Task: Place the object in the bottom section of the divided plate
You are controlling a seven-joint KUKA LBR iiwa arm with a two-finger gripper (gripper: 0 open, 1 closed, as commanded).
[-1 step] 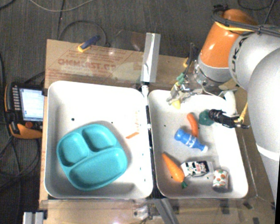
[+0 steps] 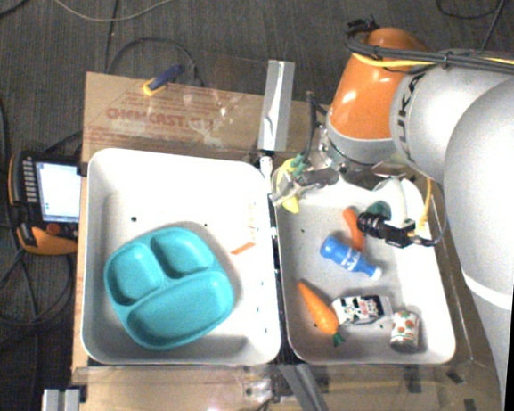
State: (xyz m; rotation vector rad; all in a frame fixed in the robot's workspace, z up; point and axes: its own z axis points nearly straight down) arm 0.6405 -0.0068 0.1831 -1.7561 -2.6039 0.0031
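Carrots and small packages lie in the right bin (image 2: 423,349), none of them yet on the divided plate (image 2: 171,284). That plate, turquoise with two small upper sections and one wide bottom section, sits in the left bin (image 2: 94,231), well apart from every object. Relative to the plate, all loose items lie to the right across the bin walls: a blue bottle (image 2: 349,256), an orange carrot (image 2: 318,308) nearest the plate, a second carrot (image 2: 353,226) partly behind a black fitting, a black-and-white carton (image 2: 360,308) and a small red-and-white can (image 2: 405,328). A thin orange scrap (image 2: 242,247) lies just up and right of the plate.

Red print on the cardboard sheet (image 2: 157,115) above the plate is faint and mirrored; it cannot be read for certain. "KUKA" lettering shows in part on the arm.

The arm bends in from the upper right, its orange band (image 2: 375,85) above the wrist. The gripper (image 2: 290,190) hangs at the right bin's upper left corner; whether it is closed or gripping anything cannot be told.
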